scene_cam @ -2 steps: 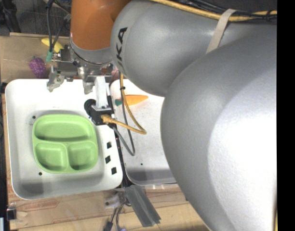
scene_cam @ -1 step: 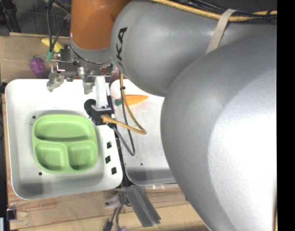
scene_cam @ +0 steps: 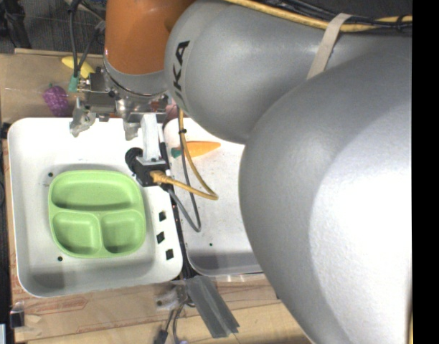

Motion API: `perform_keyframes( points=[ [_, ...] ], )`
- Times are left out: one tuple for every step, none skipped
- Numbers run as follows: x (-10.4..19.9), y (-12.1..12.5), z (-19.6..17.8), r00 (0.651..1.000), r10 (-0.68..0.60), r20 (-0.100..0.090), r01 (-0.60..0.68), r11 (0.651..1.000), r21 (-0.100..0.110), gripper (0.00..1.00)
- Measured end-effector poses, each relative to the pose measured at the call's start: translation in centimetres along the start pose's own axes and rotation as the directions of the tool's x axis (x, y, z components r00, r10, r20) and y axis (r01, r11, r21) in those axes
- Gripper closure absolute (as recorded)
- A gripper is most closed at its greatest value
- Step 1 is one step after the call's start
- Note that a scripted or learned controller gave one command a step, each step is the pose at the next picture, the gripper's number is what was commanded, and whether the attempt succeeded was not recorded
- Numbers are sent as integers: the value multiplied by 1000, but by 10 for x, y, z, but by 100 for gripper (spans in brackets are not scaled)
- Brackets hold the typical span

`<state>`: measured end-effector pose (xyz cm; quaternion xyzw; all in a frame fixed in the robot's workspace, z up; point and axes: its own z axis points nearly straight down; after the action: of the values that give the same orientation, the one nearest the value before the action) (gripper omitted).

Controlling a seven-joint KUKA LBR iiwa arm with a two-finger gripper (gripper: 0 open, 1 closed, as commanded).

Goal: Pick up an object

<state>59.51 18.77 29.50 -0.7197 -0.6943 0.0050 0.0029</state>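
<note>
A wooden bench (scene_cam: 11, 77) of pale brown boards is seen along the left side and the bottom of the frame, its surface lit evenly from above. A dark floor (scene_cam: 19, 9) is shown in the upper left corner, where black cables (scene_cam: 79, 20) are trailed down toward the bench edge. At the bottom centre, a grey metal bracket (scene_cam: 212, 307) is laid at a slant across the boards, and a narrow strip of dark floor is left visible down the far left edge.

Grey arm (scene_cam: 291, 120) looming over two white bins (scene_cam: 26, 192), green divided tray (scene_cam: 97, 210) in left bin, orange carrot-like piece (scene_cam: 201, 148) in right
</note>
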Motion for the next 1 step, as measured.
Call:
perform_keyframes(
  points=[
    [0,0,0,1000,0,0,0,1000,0,0]
  ],
)
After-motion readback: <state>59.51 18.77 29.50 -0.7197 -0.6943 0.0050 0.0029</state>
